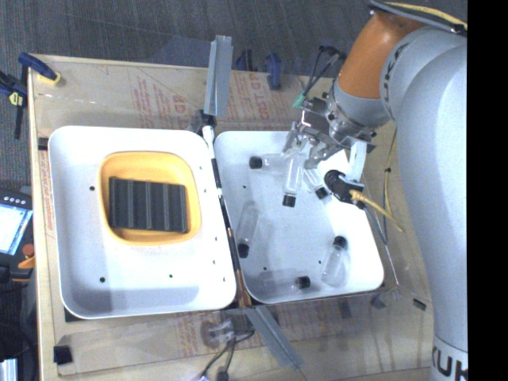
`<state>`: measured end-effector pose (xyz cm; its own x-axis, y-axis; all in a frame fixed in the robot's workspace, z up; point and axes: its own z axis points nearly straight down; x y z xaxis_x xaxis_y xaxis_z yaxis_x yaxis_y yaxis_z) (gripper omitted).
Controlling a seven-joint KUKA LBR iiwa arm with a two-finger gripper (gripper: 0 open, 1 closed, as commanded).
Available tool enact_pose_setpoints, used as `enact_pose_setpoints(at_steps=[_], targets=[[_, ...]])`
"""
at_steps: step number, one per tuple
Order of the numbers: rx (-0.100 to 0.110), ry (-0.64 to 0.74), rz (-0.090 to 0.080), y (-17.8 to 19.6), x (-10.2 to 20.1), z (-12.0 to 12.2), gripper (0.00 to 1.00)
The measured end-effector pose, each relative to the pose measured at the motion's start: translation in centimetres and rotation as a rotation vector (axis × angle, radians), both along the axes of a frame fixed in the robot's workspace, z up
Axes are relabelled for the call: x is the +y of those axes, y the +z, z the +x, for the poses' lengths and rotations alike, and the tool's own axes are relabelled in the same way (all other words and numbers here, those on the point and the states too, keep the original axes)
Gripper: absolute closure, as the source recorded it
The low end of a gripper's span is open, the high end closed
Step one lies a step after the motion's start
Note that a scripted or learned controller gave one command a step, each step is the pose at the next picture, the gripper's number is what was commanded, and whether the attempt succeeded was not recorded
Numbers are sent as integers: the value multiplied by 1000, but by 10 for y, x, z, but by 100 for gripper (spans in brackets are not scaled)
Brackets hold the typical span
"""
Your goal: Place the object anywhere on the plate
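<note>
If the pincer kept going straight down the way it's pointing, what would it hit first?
Most likely the clear tube with a black cap directly under the pincer, then the floor of the right bin. Depth is hard to judge from above.

The hand [305, 153] hung over the right bin [274, 284], at its far edge, with a clear vial [292, 179] with a black cap hanging between its fingers. More vials [336, 262] lay scattered below. The left bin [79, 284] held a yellow plate [149, 165].
</note>
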<state>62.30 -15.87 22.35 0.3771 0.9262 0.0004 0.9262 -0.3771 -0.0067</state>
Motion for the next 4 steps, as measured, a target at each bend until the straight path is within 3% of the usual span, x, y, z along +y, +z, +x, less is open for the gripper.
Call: enact_pose_setpoints(at_steps=[1,2,3,4], targets=[[0,229,0,-6,85,12,100],[-1,478,0,-32,134,29,100],[-1,710,1,-33,157,15,100],[-1,709,0,-33,157,15,0]])
